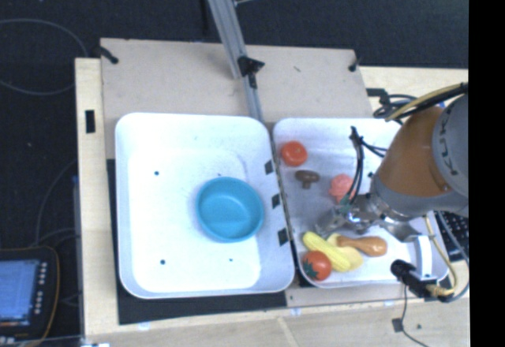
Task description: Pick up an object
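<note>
My gripper [341,221] hangs low over the middle of the right bin [316,136], reaching in from the right. Just below it lie a yellow corn cob [330,251], an orange-brown drumstick-shaped piece [364,244] and a red tomato [317,266]. A pink piece [342,185] sits right above the gripper, partly hidden by the wrist. Farther up the bin are a red-orange tomato [294,153] and a small brown mushroom shape [307,177]. I see nothing between the fingers.
The left bin [158,140] holds a blue bowl [229,208]. A grey metal pole [225,14] slants down to the bins' shared top edge. Bin walls surround the gripper on the right and below.
</note>
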